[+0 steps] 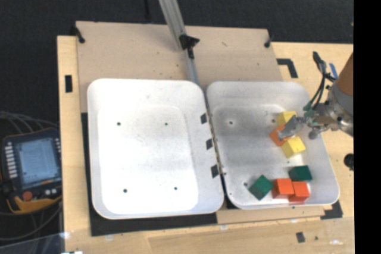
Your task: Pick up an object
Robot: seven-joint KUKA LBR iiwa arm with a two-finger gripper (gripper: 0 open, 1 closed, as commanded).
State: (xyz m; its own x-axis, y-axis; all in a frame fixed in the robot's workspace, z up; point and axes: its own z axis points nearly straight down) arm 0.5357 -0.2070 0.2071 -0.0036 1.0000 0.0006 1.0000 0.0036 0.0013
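Gripper [290,126] hangs over the right bin [250,98] at three o'clock, amid yellow blocks [293,146] and an orange block [277,137]; whether it grips anything, I cannot tell; green blocks [260,187] sit at five o'clock

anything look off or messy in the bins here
Nothing stands out. The blocks all lie inside the right bin, loosely scattered: yellow blocks by the gripper, green and orange ones near the front edge. No spill or damage is visible.
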